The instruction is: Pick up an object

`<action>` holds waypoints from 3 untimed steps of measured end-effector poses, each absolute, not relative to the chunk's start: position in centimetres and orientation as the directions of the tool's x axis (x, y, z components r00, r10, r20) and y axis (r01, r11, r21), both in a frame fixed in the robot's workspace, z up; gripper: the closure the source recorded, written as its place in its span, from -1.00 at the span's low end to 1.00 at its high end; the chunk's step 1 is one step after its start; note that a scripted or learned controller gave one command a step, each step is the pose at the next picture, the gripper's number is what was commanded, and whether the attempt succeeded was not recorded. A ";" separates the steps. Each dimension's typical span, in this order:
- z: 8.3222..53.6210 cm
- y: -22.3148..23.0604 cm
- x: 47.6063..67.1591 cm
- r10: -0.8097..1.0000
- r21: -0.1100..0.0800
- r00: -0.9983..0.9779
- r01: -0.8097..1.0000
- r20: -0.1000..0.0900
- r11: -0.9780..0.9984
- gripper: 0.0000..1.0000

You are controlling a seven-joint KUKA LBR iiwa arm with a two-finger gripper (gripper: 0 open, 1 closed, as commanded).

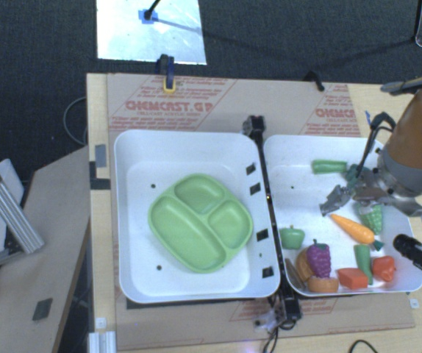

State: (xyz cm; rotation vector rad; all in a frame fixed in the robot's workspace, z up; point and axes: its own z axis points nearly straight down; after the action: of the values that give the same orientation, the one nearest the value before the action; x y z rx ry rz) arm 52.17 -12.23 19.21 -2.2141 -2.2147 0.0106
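Dark carpet surrounds a surface (196, 98) covered with printed cardboard, on which two shallow white bins sit side by side. The arm (417, 142), grey with an orange upper section, reaches in over the right bin (292, 160), and its claw (337, 199) hangs low above that bin's floor; whether the claw is open or closed cannot be told, and nothing can be seen held in it. Just beside the claw, toward the near edge of the bin, lies an orange carrot (353, 229), the closest candidate for the pick. Beyond the claw, toward the far wall, lies a long green vegetable (329, 166). Nearer the camera and toward the divider sit a green pepper (292, 236) and a purple grape bunch (318, 258); along the near wall lie a red piece (353, 277) and a red tomato (384, 268). Well apart from the claw, in the left bin (134, 160), rests a green divided plate (200, 223). The items appear to be light, rigid plastic toy food with smooth, likely slippery skins. The carrot tapers, so a grip across its thicker middle, with the closing direction set across its long axis, seems least likely to let it squirt out.
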 end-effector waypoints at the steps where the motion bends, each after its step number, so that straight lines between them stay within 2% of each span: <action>1: 19.8 -12.2 52.5 1.000 0.001 -0.003 1.000 0.000 0.003 -1.00; 3: 8.6 -12.1 53.1 1.000 -0.004 -0.001 1.000 0.001 0.001 -1.00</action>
State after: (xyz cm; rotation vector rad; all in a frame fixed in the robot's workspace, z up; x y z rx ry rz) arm 53.10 -12.07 8.59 -2.2177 -2.2202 0.0026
